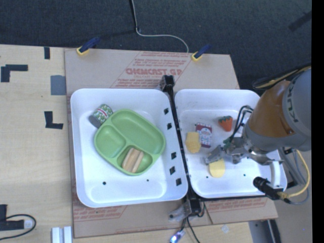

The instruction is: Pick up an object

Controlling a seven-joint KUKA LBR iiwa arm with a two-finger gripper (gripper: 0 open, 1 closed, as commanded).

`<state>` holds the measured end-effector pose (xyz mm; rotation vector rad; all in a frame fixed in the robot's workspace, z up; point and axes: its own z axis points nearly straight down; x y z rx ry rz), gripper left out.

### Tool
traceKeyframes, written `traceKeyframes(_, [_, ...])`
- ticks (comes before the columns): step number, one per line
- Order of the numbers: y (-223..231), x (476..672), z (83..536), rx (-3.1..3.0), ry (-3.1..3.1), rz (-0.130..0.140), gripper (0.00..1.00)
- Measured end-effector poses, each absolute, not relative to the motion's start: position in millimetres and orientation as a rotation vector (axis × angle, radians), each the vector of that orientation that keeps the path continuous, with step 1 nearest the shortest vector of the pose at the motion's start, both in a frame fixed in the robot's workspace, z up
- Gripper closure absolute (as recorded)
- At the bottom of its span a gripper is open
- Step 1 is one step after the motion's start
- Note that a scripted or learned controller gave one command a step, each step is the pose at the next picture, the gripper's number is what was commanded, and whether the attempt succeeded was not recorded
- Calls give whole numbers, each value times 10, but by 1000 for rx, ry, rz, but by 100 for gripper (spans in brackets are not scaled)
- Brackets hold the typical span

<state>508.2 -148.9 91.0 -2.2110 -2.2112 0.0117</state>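
Two shallow white bins are seen from above, set side by side on a cardboard-covered worktop point(152, 70). The grey and orange arm point(276, 118) is reached in from the right, and its gripper point(218, 155) is lowered into the right bin point(238, 186), low over the bin floor and just above a small yellow object point(217, 169), which is judged the likely thing to be picked up. Whether the gripper is spread or pressed together cannot be told, and nothing can be seen held in it. Other items are scattered close by in the same bin: a second yellow piece point(192, 142) toward the dividing wall, a small red and white packet point(204, 134) just beside it, and a red and orange item point(226, 122) farther back. These are near enough that a descent could nudge them. In the left bin point(86, 186), well apart from the gripper, a green divided tray point(114, 135) is laid with a tan, bun-like item point(132, 159) in one compartment, and a small grey and green object point(101, 115) is tucked against the tray's far edge. A black clip row point(174, 151) is fixed between the bins.
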Motion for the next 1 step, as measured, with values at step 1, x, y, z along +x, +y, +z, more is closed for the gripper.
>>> traceKeyframes(1, [-1173, 4958, 2406, -2222, -2233, -12, 0])
